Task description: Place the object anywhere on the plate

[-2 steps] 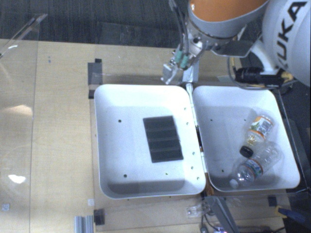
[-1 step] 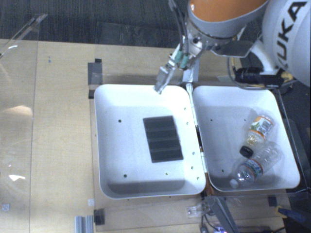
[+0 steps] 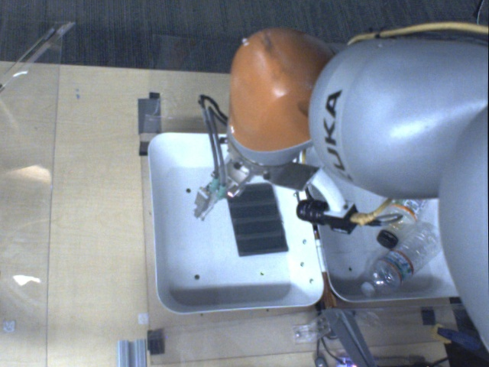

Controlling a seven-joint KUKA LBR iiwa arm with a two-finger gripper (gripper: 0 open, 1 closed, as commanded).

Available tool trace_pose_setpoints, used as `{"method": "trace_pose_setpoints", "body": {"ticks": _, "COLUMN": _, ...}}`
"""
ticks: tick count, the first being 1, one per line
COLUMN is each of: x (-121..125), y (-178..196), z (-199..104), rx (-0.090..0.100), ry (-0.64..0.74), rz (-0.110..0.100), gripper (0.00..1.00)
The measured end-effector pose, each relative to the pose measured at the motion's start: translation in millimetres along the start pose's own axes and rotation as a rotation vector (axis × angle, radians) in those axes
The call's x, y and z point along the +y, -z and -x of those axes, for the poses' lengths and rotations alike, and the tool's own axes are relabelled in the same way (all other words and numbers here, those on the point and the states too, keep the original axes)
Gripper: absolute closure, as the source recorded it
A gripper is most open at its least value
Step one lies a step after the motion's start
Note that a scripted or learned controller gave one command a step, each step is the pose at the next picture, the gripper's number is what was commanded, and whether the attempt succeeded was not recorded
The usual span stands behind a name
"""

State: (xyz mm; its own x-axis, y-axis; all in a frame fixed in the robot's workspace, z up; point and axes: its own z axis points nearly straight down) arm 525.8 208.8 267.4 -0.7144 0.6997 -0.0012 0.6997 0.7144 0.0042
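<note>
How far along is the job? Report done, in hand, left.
Done: nothing visible; the clear bottle lies in the right bin, off the dark ribbed slab, presumably the plate, in the left bin. In hand: the gripper sits over the left bin beside the slab's upper left corner; whether it holds anything is unclear. Left: getting the object onto the slab.

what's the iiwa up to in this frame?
The KUKA arm reaches in from the right over the left bin, with its gripper low near the upper end of a dark ribbed rectangular piece lying on the bin floor. Whether the gripper holds anything can't be told from this view. The right bin holds a clear plastic bottle with a dark cap, lying on its side.
</note>
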Motion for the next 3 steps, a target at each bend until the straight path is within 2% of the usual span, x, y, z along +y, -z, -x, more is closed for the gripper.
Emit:
{"method": "trace_pose_setpoints", "body": {"ticks": 1, "x": -10, "y": -7, "z": -8, "rx": 0.000, "ry": -0.237, "rz": 0.001, "gripper": 0.00}}
{"method": "trace_pose_setpoints", "body": {"ticks": 2, "x": -8, "y": 4, "z": -6, "rx": 0.000, "ry": -0.234, "rz": 0.007, "gripper": 1.00}}
{"method": "trace_pose_setpoints", "body": {"ticks": 3, "x": 1, "y": -115, "z": -24, "rx": 0.001, "ry": -0.418, "rz": -0.003, "gripper": 1.00}}
